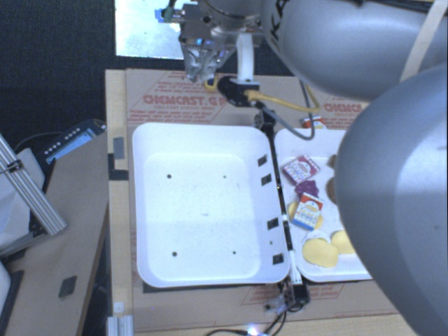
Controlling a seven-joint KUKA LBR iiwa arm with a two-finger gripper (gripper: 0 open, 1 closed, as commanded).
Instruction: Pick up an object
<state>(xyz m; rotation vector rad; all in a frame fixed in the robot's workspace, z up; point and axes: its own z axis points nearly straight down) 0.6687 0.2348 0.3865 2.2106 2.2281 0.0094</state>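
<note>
My gripper hangs high over the back edge of the left bin, above the cardboard behind it. The right bin holds several small objects: a red and white packet, a purple piece, a blue, orange and white box and two yellow pieces. The large grey arm covers most of the right bin's right side. I see no object at the gripper's tip.
A yellow cable and black connector run from the wrist toward the divider between the bins. Cardboard lies under both bins. A metal rail and a dark device sit at the left, off the bench.
</note>
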